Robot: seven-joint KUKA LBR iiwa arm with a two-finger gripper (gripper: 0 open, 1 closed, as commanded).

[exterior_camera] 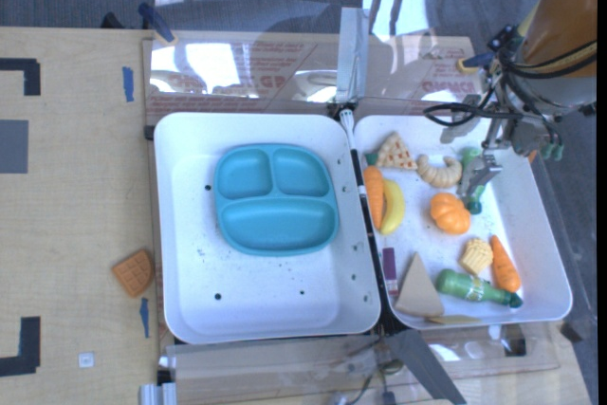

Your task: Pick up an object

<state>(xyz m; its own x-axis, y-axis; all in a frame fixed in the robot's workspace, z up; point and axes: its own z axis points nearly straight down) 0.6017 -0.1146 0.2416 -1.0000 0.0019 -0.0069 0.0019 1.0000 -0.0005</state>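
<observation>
Hovering low over the right white bin point(555, 251), the hand point(477, 180) hangs just right of a round orange toy fruit point(450, 211); finger state cannot be told. Next, judged: descend, close on it.

I'm getting a bright, evenly lit feed, with the light seeming to come from above and behind the bench. Strong glare is bouncing off the clear panels point(313, 62) at the far side, washing out their printed lettering. The white bins point(190, 147) are reading near overexposed, with only soft, faint shadows under the blue divided plate point(275, 199). The orange arm point(569, 5) at upper right is looking slightly soft. Fine detail is smearing from low resolution.
</observation>
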